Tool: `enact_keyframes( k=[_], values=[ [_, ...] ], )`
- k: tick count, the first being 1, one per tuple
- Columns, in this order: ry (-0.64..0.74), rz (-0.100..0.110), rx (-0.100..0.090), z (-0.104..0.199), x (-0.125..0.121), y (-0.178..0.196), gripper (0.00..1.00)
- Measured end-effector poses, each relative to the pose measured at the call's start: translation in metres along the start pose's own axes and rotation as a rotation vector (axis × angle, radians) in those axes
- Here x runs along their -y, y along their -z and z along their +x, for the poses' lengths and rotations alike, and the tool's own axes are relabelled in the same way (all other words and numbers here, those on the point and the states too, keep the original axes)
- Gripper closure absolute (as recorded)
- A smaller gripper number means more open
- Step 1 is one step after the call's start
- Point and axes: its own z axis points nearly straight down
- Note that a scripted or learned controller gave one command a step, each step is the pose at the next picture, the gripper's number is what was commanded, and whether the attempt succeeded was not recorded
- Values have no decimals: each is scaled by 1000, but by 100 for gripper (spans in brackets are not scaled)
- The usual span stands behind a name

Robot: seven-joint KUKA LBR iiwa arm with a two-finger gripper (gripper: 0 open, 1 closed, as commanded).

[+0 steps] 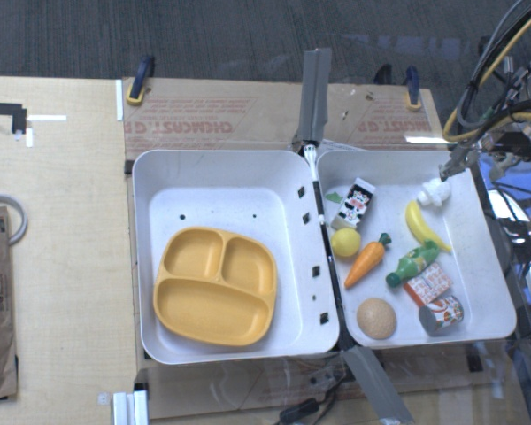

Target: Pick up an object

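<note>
On the wooden bench (62, 237), two white bins (150, 237); gripper (449, 168) state unclear.

One fixed camera looked down at a slant from above the tabletop (62, 237). It took in both bins (142, 237), side by side.

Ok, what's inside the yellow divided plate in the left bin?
The yellow plate shows three bare compartments with nothing lying in them. The bin floor beneath the plate is covered, so anything under it stays hidden.
</note>
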Motion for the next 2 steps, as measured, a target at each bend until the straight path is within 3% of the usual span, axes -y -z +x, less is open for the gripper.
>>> enact_keyframes(
  k=[1,2],
  values=[
    [-51,0,1,-18,-12,-129,0],
    [165,-1,-3,-22,-11,-182,0]
  ],
)
